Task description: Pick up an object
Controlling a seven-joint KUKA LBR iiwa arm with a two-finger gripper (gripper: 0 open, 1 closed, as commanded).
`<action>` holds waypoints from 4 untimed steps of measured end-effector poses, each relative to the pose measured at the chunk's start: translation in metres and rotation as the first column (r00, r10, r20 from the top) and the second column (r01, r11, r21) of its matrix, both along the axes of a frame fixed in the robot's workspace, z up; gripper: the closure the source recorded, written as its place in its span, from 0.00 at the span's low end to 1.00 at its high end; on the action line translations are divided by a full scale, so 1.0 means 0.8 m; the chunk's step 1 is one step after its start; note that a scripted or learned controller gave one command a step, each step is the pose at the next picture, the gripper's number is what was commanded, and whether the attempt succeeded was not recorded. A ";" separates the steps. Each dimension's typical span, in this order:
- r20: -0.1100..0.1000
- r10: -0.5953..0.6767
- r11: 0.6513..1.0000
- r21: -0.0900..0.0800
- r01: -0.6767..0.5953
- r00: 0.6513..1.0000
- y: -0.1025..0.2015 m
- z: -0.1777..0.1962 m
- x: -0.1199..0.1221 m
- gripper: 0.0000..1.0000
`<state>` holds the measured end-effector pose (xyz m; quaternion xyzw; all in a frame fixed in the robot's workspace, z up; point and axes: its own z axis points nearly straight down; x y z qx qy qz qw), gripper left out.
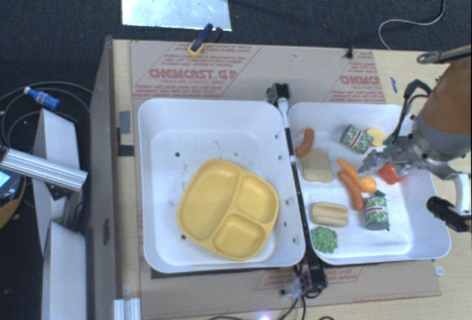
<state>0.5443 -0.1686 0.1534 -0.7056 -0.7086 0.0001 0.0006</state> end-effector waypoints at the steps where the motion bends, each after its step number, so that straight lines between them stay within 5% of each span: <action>1: 0.003 -0.001 1.000 -0.001 0.001 1.000 0.020 -0.086 0.007 0.00; 2: 0.002 0.000 1.000 -0.001 0.000 1.000 0.020 -0.074 0.007 1.00; 3: 0.005 0.000 1.000 0.000 0.000 1.000 0.109 0.040 -0.004 1.00; 4: 0.004 -0.003 1.000 -0.001 0.003 1.000 0.085 0.083 -0.021 1.00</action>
